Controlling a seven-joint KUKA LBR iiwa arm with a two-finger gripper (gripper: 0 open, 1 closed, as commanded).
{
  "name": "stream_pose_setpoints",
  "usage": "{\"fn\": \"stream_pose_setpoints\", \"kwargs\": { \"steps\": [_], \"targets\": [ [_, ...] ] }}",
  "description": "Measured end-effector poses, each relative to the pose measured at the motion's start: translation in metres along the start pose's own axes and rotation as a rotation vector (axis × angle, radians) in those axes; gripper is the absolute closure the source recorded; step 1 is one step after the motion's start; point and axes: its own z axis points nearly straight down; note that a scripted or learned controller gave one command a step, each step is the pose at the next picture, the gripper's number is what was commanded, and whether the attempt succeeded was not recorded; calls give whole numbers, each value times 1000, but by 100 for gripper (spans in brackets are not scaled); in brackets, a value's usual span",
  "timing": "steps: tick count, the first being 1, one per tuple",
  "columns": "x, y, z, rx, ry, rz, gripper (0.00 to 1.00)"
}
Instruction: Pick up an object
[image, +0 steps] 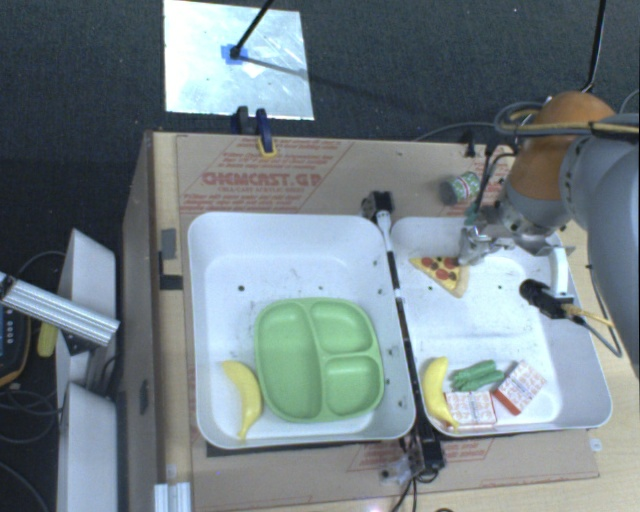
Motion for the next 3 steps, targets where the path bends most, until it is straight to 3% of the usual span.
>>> {"fn": "stream_pose_setpoints", "kwargs": {
  "steps": [1, 3],
  "targets": [
    [0, 0, 0, 0, 0, 0, 0],
    [55, -15, 11, 0, 0, 2, 0]
  ]
}}
